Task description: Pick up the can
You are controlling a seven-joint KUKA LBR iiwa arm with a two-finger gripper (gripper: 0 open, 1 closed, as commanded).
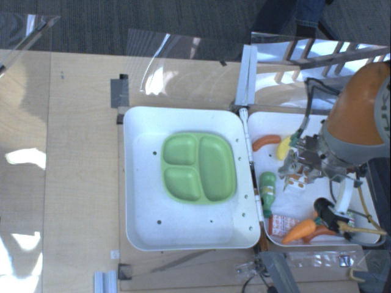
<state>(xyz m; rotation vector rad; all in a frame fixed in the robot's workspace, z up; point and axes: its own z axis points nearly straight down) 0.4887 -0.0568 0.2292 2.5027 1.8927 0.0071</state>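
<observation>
A green divided plate [200, 167] lies in the left bin [140, 224], well to the left of the gripper. A green bottle [267, 190] stands just left of it. A toy carrot [299, 230] lies below it, a red sausage [266, 142] above-left.

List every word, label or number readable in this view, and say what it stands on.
None can be read.
Red-and-white packet in the right bin: print, too blurred to read.
Item under the tool: red-and-white markings, too small to read.
Green bottle: no legible label.
Green tray: plain.
</observation>
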